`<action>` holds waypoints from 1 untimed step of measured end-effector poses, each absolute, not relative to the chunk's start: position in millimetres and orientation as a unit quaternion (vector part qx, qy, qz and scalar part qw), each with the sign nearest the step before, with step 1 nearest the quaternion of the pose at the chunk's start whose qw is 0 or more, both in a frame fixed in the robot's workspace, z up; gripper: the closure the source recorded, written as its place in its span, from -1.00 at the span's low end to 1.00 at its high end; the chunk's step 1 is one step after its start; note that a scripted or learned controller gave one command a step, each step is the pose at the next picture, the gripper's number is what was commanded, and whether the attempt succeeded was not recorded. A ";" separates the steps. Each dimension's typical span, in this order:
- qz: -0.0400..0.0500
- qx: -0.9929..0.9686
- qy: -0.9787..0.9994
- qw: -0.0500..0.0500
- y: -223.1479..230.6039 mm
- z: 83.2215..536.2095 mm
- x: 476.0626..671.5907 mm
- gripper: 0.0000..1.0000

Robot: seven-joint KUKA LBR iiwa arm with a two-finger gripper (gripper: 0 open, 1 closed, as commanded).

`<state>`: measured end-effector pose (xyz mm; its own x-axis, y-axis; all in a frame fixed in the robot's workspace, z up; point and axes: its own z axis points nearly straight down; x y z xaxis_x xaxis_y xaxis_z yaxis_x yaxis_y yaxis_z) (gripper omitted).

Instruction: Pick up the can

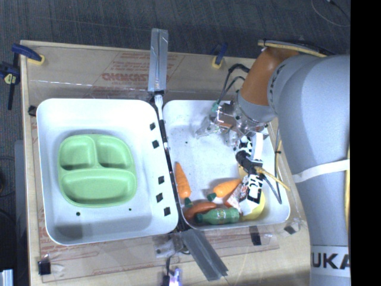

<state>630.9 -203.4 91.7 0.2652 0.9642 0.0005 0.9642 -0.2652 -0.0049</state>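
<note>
The can (pixel 252 187) looks like the small white, black and red cylinder at the near right of the right bin (pixel 196 151). It lies partly on a yellow banana (pixel 258 209). My gripper (pixel 215 123) is low over the far part of that bin, well behind the can and apart from it. The grey arm with its orange band (pixel 261 82) comes in from the right and hides the bin's far right corner. Nothing shows in the gripper.
Two carrots (pixel 183 180) (pixel 225 188), a red-orange vegetable (pixel 200 207) and a green bottle (pixel 218 215) crowd the right bin's near edge beside the can. A green divided plate (pixel 95 170) lies in the left bin (pixel 47 118). Cables trail by the wrist.
</note>
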 end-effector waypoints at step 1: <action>0.002 -0.794 -0.608 0.003 -202.7 101.9 631.2 1.00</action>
